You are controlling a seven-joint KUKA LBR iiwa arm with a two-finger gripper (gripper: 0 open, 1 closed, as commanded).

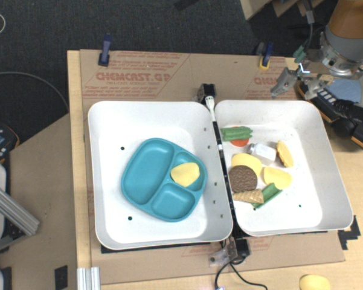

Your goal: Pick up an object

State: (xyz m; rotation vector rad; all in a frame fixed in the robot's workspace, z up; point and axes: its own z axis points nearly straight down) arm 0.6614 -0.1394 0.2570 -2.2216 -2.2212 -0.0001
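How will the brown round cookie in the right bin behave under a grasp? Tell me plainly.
The brown cookie looks flat and disc-like, so it probably lies stable and won't roll. Its low profile likely gives little to grip. It touches the yellow pieces, so a push would probably shift them too.

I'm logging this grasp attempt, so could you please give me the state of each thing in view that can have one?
Gripper: raised above the right bin's far edge, holding nothing visible.
Blue divided plate: flat in the left bin.
Yellow piece: resting in a plate compartment.
Toy food pile: clustered in the right bin, untouched.
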